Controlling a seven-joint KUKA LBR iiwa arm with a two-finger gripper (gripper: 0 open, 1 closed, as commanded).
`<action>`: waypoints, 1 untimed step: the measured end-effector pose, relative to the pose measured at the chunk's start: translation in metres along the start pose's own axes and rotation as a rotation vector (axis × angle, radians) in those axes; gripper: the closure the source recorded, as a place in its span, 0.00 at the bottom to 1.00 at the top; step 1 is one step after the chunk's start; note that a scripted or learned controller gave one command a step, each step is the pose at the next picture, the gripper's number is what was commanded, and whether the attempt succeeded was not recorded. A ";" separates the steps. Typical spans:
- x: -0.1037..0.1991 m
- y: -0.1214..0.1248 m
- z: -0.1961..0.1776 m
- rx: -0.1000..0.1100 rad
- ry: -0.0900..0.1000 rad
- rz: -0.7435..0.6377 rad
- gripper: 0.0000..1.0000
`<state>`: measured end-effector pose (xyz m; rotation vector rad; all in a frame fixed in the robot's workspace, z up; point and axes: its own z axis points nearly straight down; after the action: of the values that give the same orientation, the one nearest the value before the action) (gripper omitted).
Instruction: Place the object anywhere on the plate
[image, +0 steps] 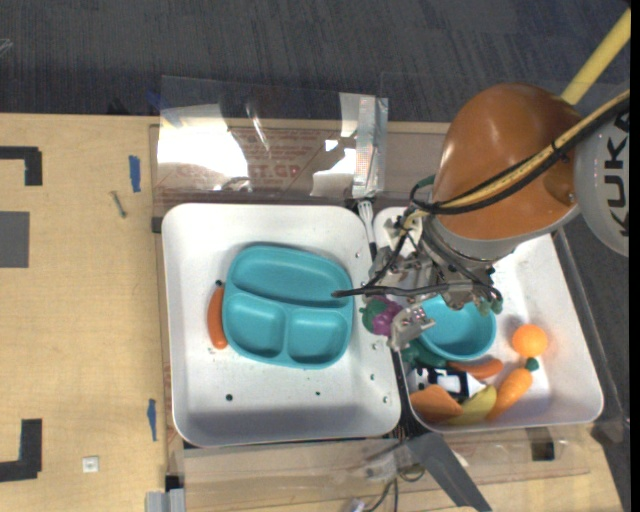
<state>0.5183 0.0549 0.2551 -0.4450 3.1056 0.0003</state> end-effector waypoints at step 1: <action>-0.025 0.067 -0.111 -0.001 -0.012 -0.143 1.00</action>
<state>0.5235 0.1259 0.3663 -0.6628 3.0546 0.0032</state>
